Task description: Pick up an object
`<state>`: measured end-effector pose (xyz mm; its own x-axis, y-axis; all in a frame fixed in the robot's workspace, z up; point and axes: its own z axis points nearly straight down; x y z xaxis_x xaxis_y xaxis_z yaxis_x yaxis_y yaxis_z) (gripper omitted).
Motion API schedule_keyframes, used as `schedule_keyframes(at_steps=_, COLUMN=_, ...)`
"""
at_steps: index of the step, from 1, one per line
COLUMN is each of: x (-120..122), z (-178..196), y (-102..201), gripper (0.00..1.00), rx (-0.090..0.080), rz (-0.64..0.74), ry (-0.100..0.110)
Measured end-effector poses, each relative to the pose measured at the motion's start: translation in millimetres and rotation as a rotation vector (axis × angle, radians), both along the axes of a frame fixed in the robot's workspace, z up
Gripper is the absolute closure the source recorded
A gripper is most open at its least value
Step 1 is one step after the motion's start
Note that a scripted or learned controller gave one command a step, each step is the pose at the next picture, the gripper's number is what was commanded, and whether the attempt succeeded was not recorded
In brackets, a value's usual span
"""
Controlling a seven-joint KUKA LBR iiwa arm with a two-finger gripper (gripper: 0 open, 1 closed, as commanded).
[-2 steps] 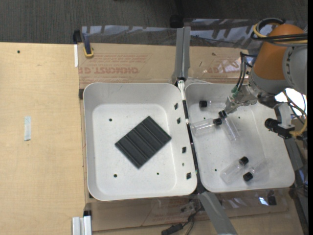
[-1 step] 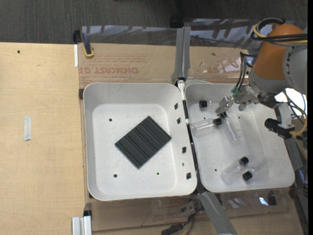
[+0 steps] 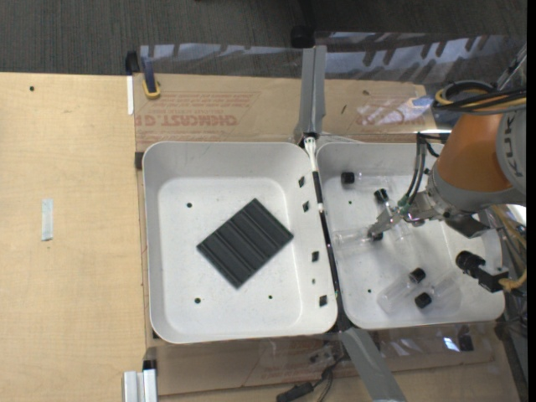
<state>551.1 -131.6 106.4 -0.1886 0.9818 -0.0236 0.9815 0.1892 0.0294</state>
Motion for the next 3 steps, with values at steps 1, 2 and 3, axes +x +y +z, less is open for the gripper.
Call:
schedule_keyframes(at_steps=1, x=74, z=-15, y=-16, gripper=0.0, rx=0.015, rz=0.066, ry=0.033)
schedule_keyframes(at_steps=2, x=74, z=-5, y=-17, gripper=1.0, rx=0.014, rz=0.065, ry=0.033)
schedule_keyframes(at_steps=3, x=108, z=86, y=46, gripper=1.0, rx=0.016, rz=0.008, ry=0.033)
